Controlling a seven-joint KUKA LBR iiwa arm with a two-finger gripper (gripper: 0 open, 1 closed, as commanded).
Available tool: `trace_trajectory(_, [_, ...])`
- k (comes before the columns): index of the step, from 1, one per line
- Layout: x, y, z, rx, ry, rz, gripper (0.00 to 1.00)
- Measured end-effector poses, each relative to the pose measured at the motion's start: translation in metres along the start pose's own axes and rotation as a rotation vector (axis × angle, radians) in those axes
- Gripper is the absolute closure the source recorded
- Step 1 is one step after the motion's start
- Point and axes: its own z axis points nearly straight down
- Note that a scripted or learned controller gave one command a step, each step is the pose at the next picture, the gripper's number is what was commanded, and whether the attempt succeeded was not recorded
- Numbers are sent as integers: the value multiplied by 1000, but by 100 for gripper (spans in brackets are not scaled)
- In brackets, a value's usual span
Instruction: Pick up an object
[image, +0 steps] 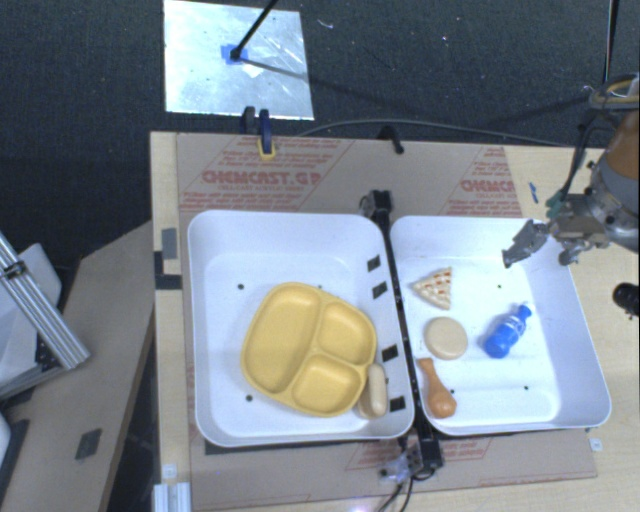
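The right bin (575, 385) holds a pizza slice (435, 288), a round tan bun (446, 338), a blue bottle (507, 331) lying on its side, and an orange drumstick (436, 390) at its front left. My gripper (545, 250) hangs over the bin's back right part, up and to the right of the bottle and apart from it. It is open, with nothing between its fingers.
The left bin (225, 250) holds a yellow compartment tray (310, 348), and a beige bread roll (374, 390) lies by the tray's right front corner. A black divider strip (392, 300) runs between the bins. Cables (450, 125) cross the bench behind them.
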Motion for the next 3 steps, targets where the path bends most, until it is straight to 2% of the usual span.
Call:
trace_trajectory(1, [0,2,-5,-9,-2,-2,0])
trace_trajectory(2, [5,-3,39,-7,-1,-1,0])
trace_trajectory(3, [-1,4,97,-6,-1,-1,0])
